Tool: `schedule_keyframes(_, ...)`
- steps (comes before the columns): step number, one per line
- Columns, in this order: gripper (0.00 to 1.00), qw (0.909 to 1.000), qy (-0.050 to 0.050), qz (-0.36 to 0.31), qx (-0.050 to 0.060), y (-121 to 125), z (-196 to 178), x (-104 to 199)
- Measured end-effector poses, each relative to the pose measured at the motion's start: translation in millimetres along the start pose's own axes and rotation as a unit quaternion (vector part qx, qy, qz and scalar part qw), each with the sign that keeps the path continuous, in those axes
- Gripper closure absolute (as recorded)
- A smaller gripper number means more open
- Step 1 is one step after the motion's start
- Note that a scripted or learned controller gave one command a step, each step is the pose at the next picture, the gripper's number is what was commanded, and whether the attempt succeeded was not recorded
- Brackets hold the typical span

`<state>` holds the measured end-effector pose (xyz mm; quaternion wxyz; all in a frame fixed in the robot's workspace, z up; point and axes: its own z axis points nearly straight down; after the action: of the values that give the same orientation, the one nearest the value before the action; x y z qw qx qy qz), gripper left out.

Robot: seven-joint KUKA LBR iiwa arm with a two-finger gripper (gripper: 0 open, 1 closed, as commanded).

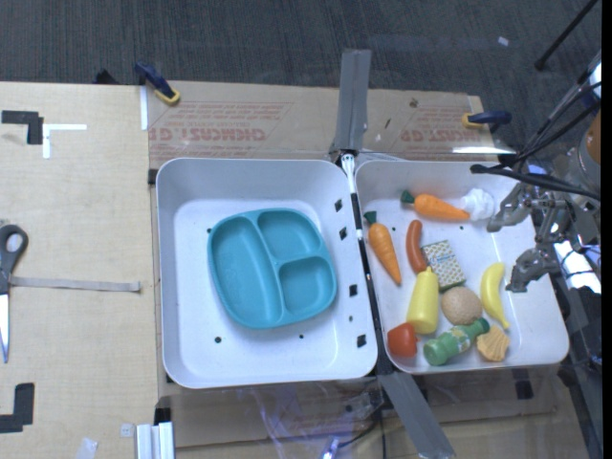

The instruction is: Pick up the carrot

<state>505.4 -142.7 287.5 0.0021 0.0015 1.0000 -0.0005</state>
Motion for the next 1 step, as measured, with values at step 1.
schedule_keyframes(1, 0.00, 0.9999, 0.000, -0.012, 0.000, 28.3, 70.2, -56.0)
